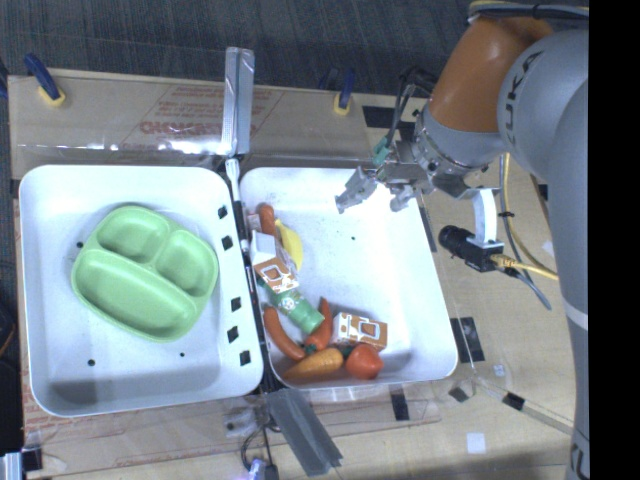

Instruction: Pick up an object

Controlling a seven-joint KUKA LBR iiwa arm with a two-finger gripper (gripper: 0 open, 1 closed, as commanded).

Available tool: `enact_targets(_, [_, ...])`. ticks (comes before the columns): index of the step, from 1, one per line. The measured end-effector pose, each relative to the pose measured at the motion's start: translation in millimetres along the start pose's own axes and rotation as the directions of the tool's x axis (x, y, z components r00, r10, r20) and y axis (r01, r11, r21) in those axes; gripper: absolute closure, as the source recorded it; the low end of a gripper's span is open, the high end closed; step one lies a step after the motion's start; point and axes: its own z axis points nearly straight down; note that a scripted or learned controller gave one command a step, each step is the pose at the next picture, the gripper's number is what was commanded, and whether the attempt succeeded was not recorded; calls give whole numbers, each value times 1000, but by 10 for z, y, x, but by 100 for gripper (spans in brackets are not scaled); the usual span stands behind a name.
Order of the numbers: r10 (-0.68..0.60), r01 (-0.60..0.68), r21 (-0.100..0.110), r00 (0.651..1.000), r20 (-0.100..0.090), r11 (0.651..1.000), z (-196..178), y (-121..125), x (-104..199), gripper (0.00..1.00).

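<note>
Overhead, my two-finger gripper [375, 192] hangs spread and unladen above the upper part of the right shallow white bin [425, 298].

Below me, bare white floor runs across the bin's right half, while the toy food crowds its left wall and lower edge: a yellow banana [290, 245], a green-and-white carton [288, 296], an orange carrot [313, 365], a red tomato [364, 362]. Beside it, the left white bin [40, 368] bears a green sectioned plastic tray [145, 270], on a brown cardboard-covered bench [130, 108].

The grey arm [540, 88] reaches in from the right, its gripper [377, 196] with fingers [352, 190] spread, holding nothing.
</note>
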Motion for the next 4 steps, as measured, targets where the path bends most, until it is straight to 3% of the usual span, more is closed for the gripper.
enact_targets(1, [-238, 238, 0, 971, 0, 971, 1324, 72, 171, 0])
enact_targets(2, [-238, 238, -3, 971, 2, 971, 1592, 614, 332, 0])
enact_targets(3, [-379, 379, -2, 926, 1, 926, 1596, -16, 178, 0])
enact_targets(4, [-383, 383, -2, 924, 2, 924, 1494, -12, 177, 100])
